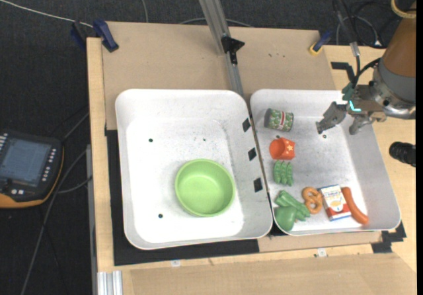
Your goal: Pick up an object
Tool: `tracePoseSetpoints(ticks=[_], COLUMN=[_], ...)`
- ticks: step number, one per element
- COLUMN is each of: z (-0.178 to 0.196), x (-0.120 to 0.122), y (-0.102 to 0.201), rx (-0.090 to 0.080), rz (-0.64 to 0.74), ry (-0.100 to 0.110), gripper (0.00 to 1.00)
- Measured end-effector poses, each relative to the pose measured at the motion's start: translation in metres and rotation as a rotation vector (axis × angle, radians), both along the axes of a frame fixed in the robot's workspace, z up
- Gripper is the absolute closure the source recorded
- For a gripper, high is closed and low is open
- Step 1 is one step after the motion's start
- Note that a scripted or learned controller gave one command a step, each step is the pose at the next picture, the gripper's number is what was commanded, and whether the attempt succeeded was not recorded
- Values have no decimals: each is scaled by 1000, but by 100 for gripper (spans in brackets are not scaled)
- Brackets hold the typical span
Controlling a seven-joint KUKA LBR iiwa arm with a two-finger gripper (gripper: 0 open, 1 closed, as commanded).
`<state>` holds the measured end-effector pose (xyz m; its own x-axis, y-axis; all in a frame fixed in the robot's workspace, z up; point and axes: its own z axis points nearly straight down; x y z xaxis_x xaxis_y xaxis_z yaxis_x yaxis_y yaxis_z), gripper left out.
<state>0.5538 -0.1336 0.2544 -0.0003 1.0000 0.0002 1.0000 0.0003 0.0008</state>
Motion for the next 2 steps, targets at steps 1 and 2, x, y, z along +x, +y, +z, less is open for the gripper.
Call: tracePoseSetpoints(ticks=[1, 2], z=[0, -48], x=[0, -1], y=[0, -9], rx=[0, 0], rz=[0, -1], ry=[0, 5], gripper=[0, 0])
